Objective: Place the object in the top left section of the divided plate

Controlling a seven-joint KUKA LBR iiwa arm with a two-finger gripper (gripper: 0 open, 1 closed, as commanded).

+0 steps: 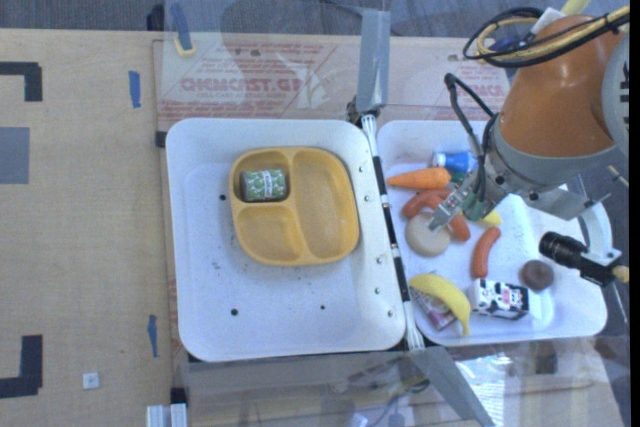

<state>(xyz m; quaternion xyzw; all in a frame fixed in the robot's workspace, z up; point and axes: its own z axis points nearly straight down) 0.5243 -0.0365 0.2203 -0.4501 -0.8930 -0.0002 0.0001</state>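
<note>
A yellow divided plate (300, 220) lies in the left white bin (200, 305). Its top left section holds a small green can (264, 184) lying on its side. My gripper (458, 209) hangs over the right bin (585, 310), low among the toy foods, just above a red sausage (428, 203) and a round beige piece (428, 237). An orange carrot (420, 180) lies just left of it. The arm's grey and orange wrist covers the bin's upper right part.
The right bin also holds another red sausage (483, 251), a banana (445, 295), a black-and-white milk carton (502, 298), a brown kiwi (537, 275) and a blue bottle (455, 160). A ridge with screws separates the two bins.
</note>
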